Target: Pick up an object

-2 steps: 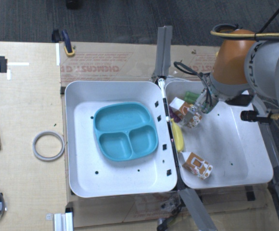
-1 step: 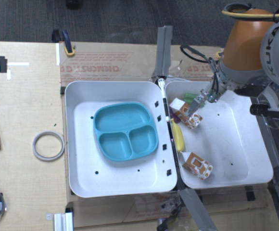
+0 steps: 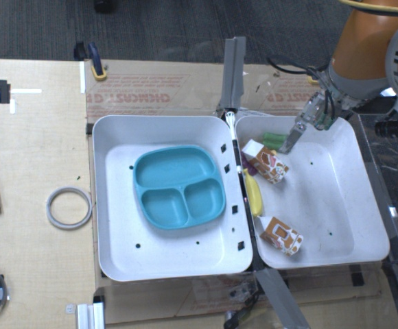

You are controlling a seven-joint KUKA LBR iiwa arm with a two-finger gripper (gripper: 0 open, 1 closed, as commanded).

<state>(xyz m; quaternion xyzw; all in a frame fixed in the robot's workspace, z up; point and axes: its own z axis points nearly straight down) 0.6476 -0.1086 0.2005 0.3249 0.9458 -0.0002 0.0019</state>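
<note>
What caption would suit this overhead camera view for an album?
Grey-and-orange robot arm reaches over the right white bin of small cartons; a blue divided plastic tray sits in the left bin.

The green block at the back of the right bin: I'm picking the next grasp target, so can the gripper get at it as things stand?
Probably yes: the gripper hangs just beside the green block; the carton sits close in front.

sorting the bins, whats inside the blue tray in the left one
The blue tray in the left bin shows three bare compartments with nothing in them. What lies under it is covered.
</note>
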